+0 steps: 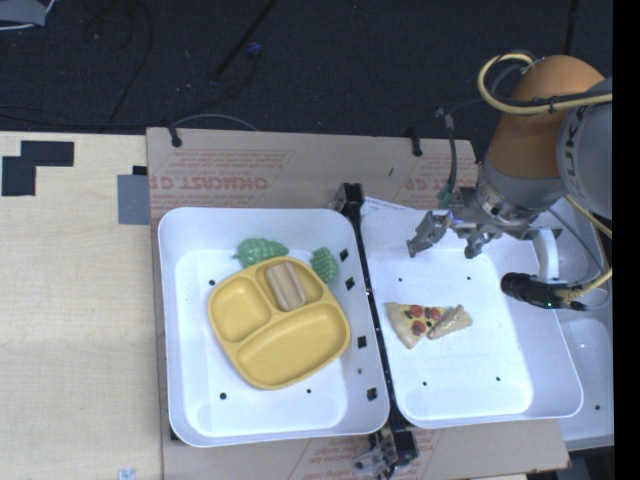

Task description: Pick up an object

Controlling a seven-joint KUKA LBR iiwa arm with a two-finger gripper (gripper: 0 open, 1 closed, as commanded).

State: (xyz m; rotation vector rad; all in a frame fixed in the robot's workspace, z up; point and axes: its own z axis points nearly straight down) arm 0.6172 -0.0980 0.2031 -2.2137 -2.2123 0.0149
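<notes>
Claw (447, 240) open, empty, above right bin (540, 393). You lower straight onto pizza slice (428, 322) just below, centre fingers, then close.

One fixed camera looks down aslant on both bins (180, 268).

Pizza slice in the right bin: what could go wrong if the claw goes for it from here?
The open claw hangs above and behind the pizza slice, not over it, so a straight drop would likely miss. The slice lies flat on the right bin, so the fingers may slide over it or just push it.
</notes>
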